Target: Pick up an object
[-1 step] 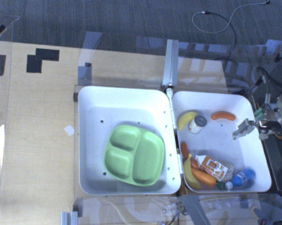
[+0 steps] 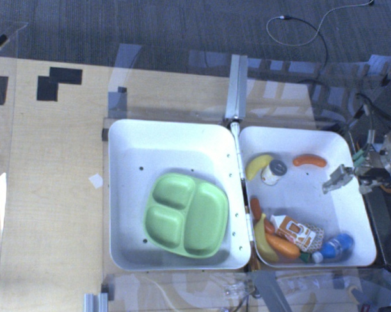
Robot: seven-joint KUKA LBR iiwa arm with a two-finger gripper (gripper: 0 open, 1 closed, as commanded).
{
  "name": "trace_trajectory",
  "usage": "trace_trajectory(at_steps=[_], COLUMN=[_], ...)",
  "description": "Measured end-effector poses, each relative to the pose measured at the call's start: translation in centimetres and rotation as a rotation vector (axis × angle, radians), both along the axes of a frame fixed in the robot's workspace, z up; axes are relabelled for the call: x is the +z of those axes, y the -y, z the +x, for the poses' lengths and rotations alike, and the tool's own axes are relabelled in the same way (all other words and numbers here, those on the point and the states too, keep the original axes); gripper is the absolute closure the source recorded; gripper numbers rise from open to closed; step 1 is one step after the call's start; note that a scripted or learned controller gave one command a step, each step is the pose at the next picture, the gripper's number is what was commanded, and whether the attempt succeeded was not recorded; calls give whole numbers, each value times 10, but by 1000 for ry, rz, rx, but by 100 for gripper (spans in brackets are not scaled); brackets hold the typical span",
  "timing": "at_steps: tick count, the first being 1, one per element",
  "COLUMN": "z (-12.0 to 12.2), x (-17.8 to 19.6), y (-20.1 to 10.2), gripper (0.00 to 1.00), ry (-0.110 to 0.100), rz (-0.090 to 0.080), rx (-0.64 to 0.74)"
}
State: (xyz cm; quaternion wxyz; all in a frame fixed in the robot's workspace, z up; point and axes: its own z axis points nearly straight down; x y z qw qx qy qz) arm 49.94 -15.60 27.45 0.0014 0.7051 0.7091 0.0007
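Observation:
My gripper [image 2: 339,178] hangs over the right side of the right bin [image 2: 347,208], with nothing seen in it. To its left lie an orange-red sausage [image 2: 309,161], a yellow banana-shaped piece [image 2: 257,163] and a small white jar with a grey cap [image 2: 272,172]. Along the bin's front lie a small red piece [image 2: 254,205], a second yellow piece [image 2: 261,236], an orange carrot [image 2: 282,245], an orange and white carton [image 2: 298,231] and a blue bottle [image 2: 334,248]. In the left bin [image 2: 127,182] rests a green divided plate [image 2: 187,214].
A metal post [image 2: 235,89] stands behind the seam between the two bins. Cables and arm hardware [image 2: 375,158] crowd the right edge. Wooden bench [image 2: 47,179] spreads out to the left of the bins.

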Motion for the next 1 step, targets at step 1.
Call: trace_trajectory(at_steps=[1], z=[71], x=[-67], y=[-18], gripper=[0], ry=[1], rz=[0], rx=[102])
